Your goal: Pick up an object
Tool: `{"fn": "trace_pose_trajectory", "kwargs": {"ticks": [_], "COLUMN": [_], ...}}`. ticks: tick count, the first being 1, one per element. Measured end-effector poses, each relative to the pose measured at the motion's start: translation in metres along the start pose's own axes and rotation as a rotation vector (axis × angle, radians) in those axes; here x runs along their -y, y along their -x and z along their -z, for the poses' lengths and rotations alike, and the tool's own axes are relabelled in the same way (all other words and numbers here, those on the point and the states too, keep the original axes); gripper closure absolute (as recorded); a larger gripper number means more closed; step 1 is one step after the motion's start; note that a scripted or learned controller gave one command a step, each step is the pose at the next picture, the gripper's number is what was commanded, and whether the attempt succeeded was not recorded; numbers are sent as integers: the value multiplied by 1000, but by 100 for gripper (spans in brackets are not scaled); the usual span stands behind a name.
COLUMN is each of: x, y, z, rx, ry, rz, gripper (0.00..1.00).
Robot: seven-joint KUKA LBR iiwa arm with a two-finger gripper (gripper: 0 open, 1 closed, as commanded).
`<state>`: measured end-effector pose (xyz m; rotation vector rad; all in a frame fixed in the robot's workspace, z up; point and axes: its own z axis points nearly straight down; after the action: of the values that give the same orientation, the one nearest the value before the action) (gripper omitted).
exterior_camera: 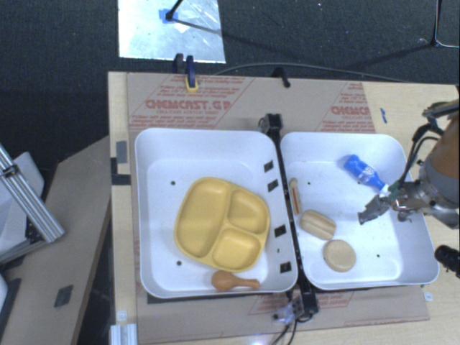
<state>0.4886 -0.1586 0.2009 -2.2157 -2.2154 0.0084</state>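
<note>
My gripper (384,210) hangs over the right part of the right bin (402,268), fingers spread open with nothing between them. A blue bottle (363,171) lies up and left of it, near the bin's back. A tan bread-like piece (317,224) and a round tan disc (338,255) rest left of the gripper, toward the bin's front. A thin hot-dog-like stick (295,195) lies along the bin's left wall.
The left bin (154,192) holds a yellow divided tray (223,223) and a tan drumstick-shaped piece (233,281) at its front. Black clips run down the divider between the bins. Cardboard lines the bench beneath.
</note>
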Motion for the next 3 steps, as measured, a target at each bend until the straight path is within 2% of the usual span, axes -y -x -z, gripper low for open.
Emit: {"fn": "trace_pose_trajectory", "kwargs": {"ticks": [1,3], "x": [-3,-20], "y": [0,8], "z": [5,-97], "rx": [3,1], "ry": [11,8], "rz": [3,2], "gripper": [0,0]}}
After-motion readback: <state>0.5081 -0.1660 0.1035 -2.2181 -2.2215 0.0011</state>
